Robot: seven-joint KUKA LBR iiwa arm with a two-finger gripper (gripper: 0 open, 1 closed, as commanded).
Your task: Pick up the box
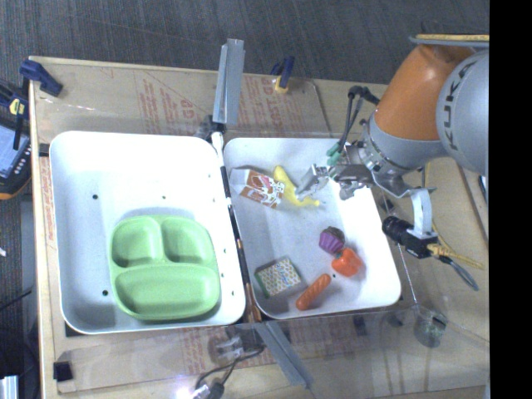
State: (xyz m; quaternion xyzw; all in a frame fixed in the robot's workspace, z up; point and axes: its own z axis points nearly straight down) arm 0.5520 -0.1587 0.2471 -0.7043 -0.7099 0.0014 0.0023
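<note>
White plastic bins sit side by side on the plywood bench (125, 98). The left bin (75, 165) carries a green three-compartment tray (164, 267) in its near half. The right bin (374, 289) carries the loose things: a small red-and-white carton box (261, 188) near the far left corner, a yellow banana-shaped toy (288, 185) just beside it on the right, a purple toy (331, 239), an orange-red toy (348, 263), an orange carrot-shaped toy (312, 292) and a flat patterned square packet (278, 276) along the near edge.

The grey arm's hand (320, 181) hovers at the far side of the right bin, close to the banana's right end, with the banana between it and the box; whether its fingers are open or closed cannot be told, and nothing is seen held in them.

The box lies flat, its long axis running left to right with a slight tilt, close to the bin's left wall. Bare bin floor lies in front of it, toward the middle.
</note>
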